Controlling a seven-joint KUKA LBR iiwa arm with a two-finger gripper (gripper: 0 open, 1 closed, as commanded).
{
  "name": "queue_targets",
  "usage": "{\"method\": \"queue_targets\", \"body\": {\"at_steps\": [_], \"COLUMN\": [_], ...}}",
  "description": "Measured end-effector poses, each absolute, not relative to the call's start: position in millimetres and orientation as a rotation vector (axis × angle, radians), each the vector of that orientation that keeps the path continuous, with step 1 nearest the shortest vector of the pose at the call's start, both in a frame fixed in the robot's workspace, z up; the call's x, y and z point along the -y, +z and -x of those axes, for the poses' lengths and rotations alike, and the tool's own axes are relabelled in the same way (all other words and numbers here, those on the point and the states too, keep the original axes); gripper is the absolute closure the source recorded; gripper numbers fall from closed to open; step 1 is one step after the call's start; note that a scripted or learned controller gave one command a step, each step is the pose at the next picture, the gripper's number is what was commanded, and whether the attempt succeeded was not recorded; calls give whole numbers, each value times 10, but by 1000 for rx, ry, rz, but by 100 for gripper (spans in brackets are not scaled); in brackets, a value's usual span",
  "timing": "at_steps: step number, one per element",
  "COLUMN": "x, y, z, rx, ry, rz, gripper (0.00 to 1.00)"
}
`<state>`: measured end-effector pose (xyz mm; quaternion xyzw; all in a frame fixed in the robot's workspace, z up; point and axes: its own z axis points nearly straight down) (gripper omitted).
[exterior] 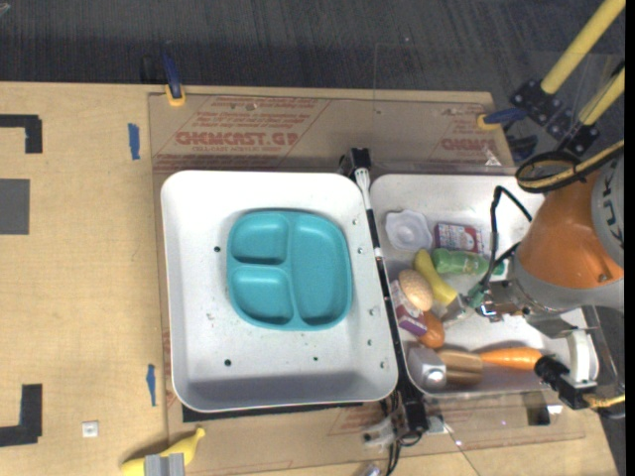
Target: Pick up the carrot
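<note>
The carrot point(504, 358) is orange and lies flat along the front of the right bin point(466, 188), with its tip pointing left toward a brown cylinder point(460, 362). The arm comes in from the right, its orange band point(561, 241) over the bin's right side. My gripper point(516, 330) hangs below the band, close over the carrot's right half. Dark gripper parts sit by the carrot's right end and just behind it. Nothing shows as lifted.
The right bin also holds a yellow banana point(435, 276), a green bottle point(459, 262), a white cup point(408, 231), a beige egg-shaped piece point(415, 289) and a metal can point(429, 374). A teal divided plate point(291, 268) sits in the left bin point(198, 266).
</note>
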<state>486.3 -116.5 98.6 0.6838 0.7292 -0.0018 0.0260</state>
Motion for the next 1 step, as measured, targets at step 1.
{"method": "queue_targets", "body": {"at_steps": [1], "x": [534], "y": [1865], "z": [-4816], "rx": [-2192], "ry": [8], "rz": [-2247], "gripper": [0]}}
